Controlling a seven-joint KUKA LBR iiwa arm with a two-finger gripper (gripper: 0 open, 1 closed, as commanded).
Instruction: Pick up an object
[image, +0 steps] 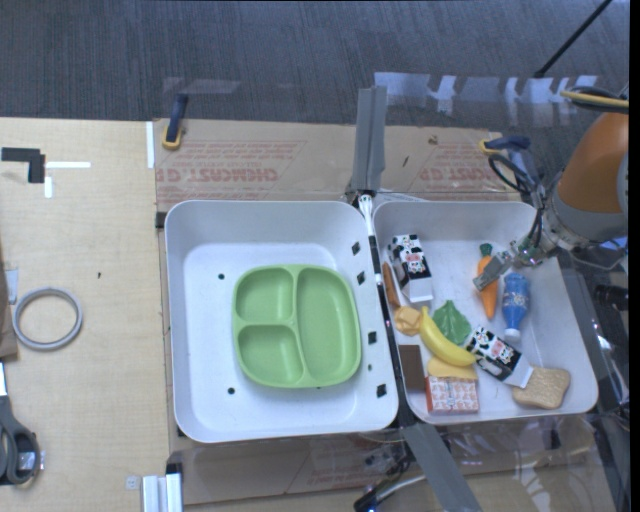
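Note:
The right bin holds several toy foods. Among them are a cow-patterned carton, an orange carrot, a blue bottle, a banana, a green leaf, a second cow-patterned pack, a toast slice and a red-orange box. My gripper hangs low at the bin's upper right. It is just above the blue bottle and right of the carrot's top. The orange-banded wrist rises behind it.
The left bin bears a green divided plate. A grey clamp bar stands between the bins at the back. A tape ring lies on the bench at far left. Cardboard lies behind the bins.

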